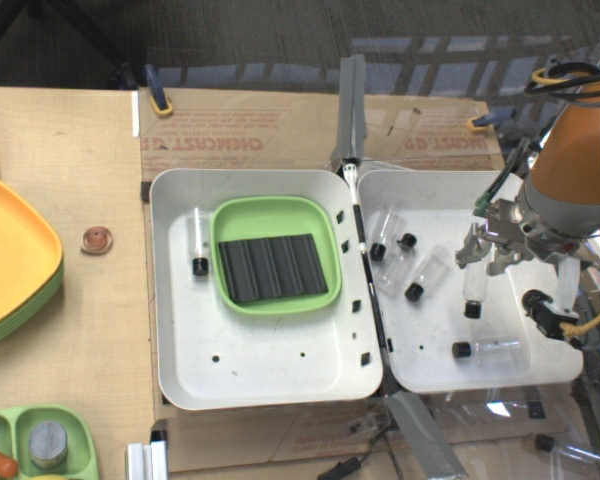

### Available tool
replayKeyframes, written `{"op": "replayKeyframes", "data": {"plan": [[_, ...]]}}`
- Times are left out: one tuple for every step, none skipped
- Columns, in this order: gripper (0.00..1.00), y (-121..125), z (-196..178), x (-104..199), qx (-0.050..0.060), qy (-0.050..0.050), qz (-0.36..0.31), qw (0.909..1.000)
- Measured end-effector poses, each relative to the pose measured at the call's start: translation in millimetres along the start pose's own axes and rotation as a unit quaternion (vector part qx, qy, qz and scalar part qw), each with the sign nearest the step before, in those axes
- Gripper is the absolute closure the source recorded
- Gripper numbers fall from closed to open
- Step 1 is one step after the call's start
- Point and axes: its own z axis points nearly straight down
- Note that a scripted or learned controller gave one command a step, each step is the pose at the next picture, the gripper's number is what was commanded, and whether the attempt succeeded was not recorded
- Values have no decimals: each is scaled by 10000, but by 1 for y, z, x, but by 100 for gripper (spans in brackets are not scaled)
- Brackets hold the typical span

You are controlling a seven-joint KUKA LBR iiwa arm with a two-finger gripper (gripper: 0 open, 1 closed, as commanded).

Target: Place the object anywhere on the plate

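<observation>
A green plate [271, 209] lies in the left bin [270, 373] and bears a dark ridged slab [275, 268]. Just left of the plate lies a clear tube with a black cap [199, 240]. Several similar capped tubes are scattered in the right bin [540, 363]: one near the divider [381, 240], one in the middle [425, 274], one at the front [488, 348]. My gripper [485, 256] hangs over the right part of the right bin. Another tube [473, 290] shows directly under it, its black cap toward the front; whether it is gripped or lying on the floor I cannot tell.
A stack of orange plates [15, 258] sits on the wooden bench at the far left, with a small red knob [97, 239] beside it. A green compartment tray [25, 443] is at the front left corner. Cardboard [280, 138] lies under the bins.
</observation>
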Motion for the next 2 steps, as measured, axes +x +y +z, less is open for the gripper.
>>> {"op": "replayKeyframes", "data": {"plan": [[100, -20, -9, 31, 5, -2, -417, 9991], [100, -25, -9, 55, 1, -2, -1120, 9937]]}}
